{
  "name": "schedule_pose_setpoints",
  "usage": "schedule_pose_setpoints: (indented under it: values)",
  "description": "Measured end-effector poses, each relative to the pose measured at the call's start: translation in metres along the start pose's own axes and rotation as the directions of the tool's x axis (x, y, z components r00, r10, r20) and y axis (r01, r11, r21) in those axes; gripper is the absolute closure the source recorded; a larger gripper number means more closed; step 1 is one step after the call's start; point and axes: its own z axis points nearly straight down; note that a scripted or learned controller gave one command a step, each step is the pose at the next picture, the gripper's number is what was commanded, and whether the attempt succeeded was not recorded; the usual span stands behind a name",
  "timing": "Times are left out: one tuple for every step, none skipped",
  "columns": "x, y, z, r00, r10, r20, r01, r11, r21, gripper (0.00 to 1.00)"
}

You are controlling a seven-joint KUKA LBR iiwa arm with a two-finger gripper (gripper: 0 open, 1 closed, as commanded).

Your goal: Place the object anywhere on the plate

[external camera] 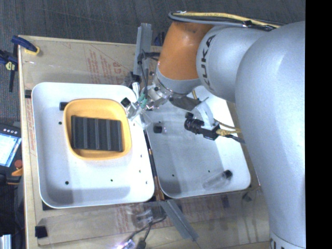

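1. A small clear object (216,179) is lying near the right bin's (179,170) front right corner.
2. A yellow plate (97,108) is sitting in the left bin (46,154).
3. The gripper (139,106) is hovering between the bins; its opening cannot be judged.

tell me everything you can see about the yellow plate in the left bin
The plate is a yellow, rounded-square dish that looks like plastic, with a raised rim around a dark grey ribbed centre. It lies flat in the upper half of the left bin, resting on the bin's white floor. Nothing lies on it. The gripper hovers by its upper right corner.
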Motion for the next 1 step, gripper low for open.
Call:
schedule_pose_setpoints:
  values:
    - [-0.0004,-0.0001,-0.0001,1.000,0.001,0.000,-0.001,1.000,0.000,0.00]
